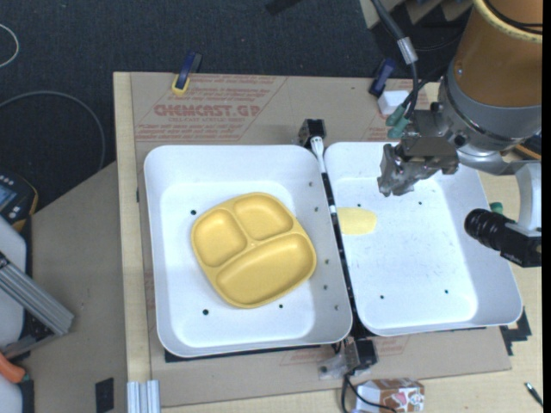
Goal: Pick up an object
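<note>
Hard to see: the gripper (398, 181) is dark and small, and its tips blur into one lump, so it cannot be told if it is spread or pressed together.
Cut off: the arm (504, 50) runs out of the top right corner, so just its grey wrist and orange band show.
Partly hidden: the small yellow piece (356, 222) has its left edge tucked by the wall where the two bins meet.
Also cut off: a black part (504, 233) on the right side goes past the edge.
Bins: two, both white and shallow, side by side on a brown board (215, 101).
Left bin (172, 317): it holds one big yellow plate (252, 249).
Yellow plate: it lies flat near the middle of its bin, turned a little, with three dips in it.
Right bin (430, 308): it holds one small yellow piece, flat on the floor, close to the left wall.
Gripper spot: it hangs over the top part of the right bin, up and to the right of the small yellow piece, not touching it.
In the gripper: nothing can be seen between its tips.
Clips: two blue ones, a left clip (184, 73) and a right clip (381, 77), at the top edge of the board.
Black dots: many little ones on both bin floors.
</note>
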Controlling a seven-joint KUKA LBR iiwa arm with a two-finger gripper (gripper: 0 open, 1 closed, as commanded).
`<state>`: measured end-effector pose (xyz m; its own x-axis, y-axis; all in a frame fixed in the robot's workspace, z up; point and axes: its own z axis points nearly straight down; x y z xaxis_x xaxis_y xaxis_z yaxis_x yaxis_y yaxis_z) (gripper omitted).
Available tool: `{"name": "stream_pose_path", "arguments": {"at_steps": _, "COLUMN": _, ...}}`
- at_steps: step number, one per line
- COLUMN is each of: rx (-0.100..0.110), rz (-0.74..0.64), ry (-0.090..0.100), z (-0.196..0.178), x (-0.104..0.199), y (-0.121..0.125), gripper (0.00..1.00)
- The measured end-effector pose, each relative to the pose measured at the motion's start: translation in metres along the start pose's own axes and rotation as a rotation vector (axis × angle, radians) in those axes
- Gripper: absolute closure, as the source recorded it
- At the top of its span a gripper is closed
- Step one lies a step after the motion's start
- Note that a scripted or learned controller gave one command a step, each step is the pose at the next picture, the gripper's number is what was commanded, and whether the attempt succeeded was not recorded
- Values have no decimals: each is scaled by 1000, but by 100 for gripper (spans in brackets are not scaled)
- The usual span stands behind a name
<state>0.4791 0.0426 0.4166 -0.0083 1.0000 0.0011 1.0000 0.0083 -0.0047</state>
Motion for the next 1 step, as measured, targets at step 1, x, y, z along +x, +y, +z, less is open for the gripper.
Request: {"name": "stream_pose_path", "arguments": {"at_steps": 1, "rx": -7, "rz": 6, "ry": -1, "z": -12, "x": -4, "y": 1, "gripper": 100}}
